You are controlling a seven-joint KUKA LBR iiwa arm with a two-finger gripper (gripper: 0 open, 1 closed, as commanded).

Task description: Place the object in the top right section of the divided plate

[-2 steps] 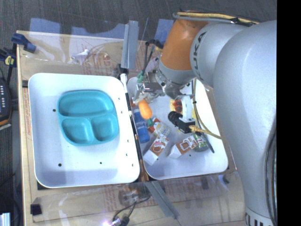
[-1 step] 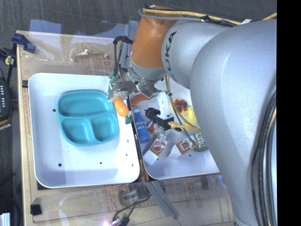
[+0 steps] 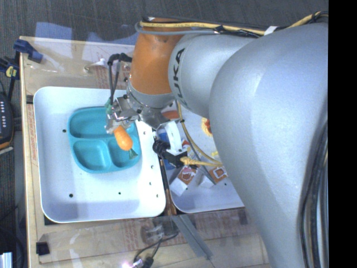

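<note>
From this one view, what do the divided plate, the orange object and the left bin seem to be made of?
Divided plate: likely molded plastic, uniform turquoise with a soft sheen. Orange object: probably plastic or rubber toy food, smooth and evenly colored, green at one tip. Left bin: seemingly white plastic, matte-smooth with rounded corners.

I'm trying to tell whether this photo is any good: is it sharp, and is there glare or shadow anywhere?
In the camera view, the left bin is brightly lit and nearly washed out along its near rim; the arm shows soft sheen and shades the right bin beneath it; the blue divided plate and the orange object at the gripper are slightly soft, not crisp.
</note>
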